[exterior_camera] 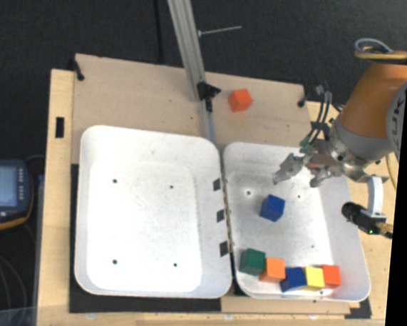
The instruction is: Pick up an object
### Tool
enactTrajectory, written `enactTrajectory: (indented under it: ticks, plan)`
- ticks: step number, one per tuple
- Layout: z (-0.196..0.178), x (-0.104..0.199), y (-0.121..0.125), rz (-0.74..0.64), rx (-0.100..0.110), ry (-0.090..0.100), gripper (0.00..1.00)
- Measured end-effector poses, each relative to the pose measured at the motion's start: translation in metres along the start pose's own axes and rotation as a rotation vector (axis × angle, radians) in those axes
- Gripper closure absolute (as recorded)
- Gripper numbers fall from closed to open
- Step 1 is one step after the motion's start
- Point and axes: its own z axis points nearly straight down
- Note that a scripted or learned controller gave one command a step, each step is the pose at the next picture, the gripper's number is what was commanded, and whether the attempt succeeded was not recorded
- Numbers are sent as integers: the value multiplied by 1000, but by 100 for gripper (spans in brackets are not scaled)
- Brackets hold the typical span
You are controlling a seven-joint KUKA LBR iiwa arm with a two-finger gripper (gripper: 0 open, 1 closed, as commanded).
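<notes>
Nothing is being carried yet: the gripper (302, 171) is hovering over the right bin (257, 160) with its fingers spread wide and bare. Just below it, the lone blue cube (272, 207) is sitting apart from the rest and looking like the likeliest pick. Five more blocks (291, 272) are lining the bin's near edge, and an orange cube (239, 100) is resting on the bench beyond. The descent, the squeeze and the lift are all waiting to be done.

blue cube (272, 207) — room all round | near-rim block row (290, 272) — crowded
</notes>
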Motion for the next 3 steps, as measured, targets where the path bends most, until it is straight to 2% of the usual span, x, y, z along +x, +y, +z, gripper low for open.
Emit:
enactTrajectory:
  ticks: [1,2,3]
  plan:
    - [121,7,-18,1,9,0,0]
    - [123,4,0,-2,-1,0,0]
    - [112,2,0,3,-3,-1,100]
